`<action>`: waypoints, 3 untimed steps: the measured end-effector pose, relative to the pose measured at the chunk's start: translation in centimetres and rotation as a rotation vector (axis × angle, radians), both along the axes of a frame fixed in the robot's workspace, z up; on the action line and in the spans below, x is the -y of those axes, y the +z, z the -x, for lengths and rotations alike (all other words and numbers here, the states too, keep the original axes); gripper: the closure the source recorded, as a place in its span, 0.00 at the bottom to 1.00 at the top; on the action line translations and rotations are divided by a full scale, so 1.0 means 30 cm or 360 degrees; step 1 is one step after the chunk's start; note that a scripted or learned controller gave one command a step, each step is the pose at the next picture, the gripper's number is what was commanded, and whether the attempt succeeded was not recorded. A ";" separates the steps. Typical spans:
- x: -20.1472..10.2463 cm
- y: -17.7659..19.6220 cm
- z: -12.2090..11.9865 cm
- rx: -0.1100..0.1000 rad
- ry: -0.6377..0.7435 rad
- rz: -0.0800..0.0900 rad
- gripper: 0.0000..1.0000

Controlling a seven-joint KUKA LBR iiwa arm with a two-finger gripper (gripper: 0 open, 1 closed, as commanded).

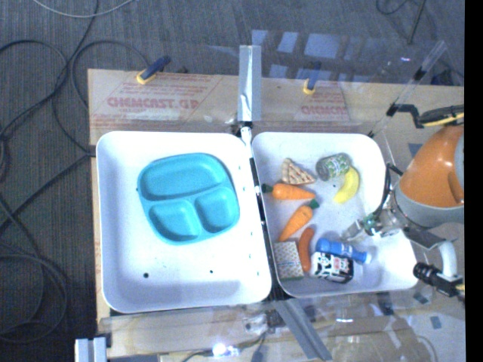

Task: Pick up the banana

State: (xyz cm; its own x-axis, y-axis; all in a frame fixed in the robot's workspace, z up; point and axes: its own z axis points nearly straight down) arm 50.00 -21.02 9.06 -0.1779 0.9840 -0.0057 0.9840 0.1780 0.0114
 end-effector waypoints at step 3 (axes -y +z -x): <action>0.015 -0.008 -0.387 -0.0009 0.0272 -0.0014 0.00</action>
